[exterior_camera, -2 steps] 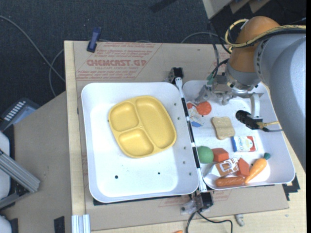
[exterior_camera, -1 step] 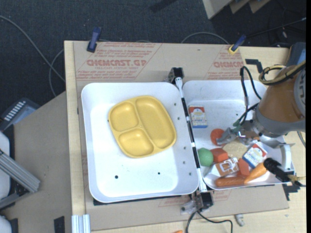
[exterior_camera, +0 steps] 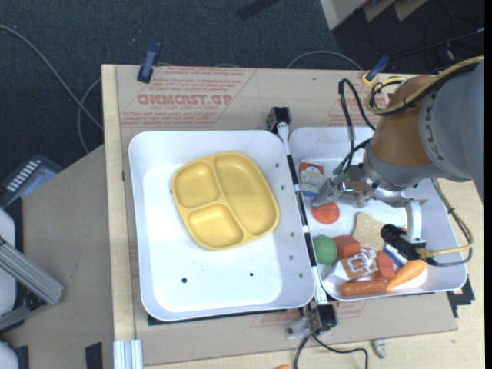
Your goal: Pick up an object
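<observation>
My gripper (exterior_camera: 332, 196) hangs low over the left part of the right bin (exterior_camera: 444, 206), at the end of the grey arm with its orange band. Directly under its tip lies a flat red round piece (exterior_camera: 327, 213), touching or nearly touching it. A small white and red packet (exterior_camera: 311, 177) lies just to the upper left of the tip. Nothing shows as lifted off the bin floor.
The right bin's front holds a green ball (exterior_camera: 326, 249), a red block (exterior_camera: 347, 246), a beige slice (exterior_camera: 369, 227), an orange carrot (exterior_camera: 407, 274), a brown sausage (exterior_camera: 363, 287) and a small printed box (exterior_camera: 360, 265). A yellow divided plate (exterior_camera: 224, 198) lies in the left bin (exterior_camera: 154, 283).
</observation>
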You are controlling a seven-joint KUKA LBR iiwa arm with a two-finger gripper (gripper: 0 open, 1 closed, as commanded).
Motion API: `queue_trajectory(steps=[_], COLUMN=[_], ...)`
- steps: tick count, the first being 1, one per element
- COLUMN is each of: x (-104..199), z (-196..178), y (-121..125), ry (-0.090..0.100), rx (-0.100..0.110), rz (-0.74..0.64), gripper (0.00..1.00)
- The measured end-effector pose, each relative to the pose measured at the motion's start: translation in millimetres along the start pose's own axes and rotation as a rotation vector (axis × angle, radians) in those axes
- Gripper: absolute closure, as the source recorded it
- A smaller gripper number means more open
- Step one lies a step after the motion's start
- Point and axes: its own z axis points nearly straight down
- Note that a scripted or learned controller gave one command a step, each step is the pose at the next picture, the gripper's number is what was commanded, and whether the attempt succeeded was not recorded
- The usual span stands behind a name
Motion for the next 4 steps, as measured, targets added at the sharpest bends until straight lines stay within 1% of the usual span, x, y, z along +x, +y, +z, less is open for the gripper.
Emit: queue_trajectory(steps=[1, 2, 3, 4], x=[-76, -46, -99, -52], z=[0, 2, -8, -87], y=[93, -8, -83, 31], ry=[-0.001, 0.000, -0.001, 0.000], rx=[0.008, 0.006, 0.006, -0.001], rz=[0.001, 0.002, 0.003, -0.002], gripper=[0.00, 0.00, 0.00, 0.00])
